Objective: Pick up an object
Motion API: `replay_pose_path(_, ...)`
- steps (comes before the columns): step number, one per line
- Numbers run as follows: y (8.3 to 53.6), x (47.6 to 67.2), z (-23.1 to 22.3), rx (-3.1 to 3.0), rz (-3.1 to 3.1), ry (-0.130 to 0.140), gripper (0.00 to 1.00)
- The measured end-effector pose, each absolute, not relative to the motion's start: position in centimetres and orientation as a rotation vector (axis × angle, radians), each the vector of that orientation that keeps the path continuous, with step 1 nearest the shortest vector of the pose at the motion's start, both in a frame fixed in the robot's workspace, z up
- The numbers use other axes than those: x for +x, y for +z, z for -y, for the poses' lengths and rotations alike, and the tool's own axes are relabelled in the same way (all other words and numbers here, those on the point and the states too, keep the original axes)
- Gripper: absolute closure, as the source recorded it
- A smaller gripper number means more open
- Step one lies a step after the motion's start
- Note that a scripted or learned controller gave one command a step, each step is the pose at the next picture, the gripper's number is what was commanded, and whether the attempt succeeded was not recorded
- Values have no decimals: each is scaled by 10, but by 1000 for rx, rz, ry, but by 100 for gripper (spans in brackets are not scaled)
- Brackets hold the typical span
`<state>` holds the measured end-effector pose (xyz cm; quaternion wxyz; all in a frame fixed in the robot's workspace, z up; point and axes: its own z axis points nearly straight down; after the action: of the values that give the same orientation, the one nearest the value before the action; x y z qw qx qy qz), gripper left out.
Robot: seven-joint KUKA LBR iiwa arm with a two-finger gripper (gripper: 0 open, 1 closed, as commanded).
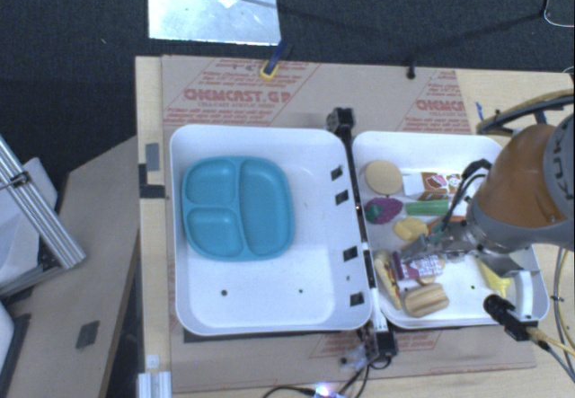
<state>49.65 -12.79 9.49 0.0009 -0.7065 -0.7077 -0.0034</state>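
Hiding part of the right bin [449,143], the arm lowers its claw [422,252] among crowded toy food; finger state unclear. A bread roll [424,299] lies just below it.

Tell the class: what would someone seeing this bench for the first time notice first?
Probably the blue divided plate, lying alone in the left bin. Next, the grey arm with its orange band reaching from the right, its gripper low over the right bin, which is crowded with toy food such as a round bun.
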Motion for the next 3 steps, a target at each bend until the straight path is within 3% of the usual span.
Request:
replay_pose_path(1, 109, 499, 131, -2230, 2232, -16, 100)
replay_pose_path(3, 224, 510, 137, -2221, 2232, -7, 100)
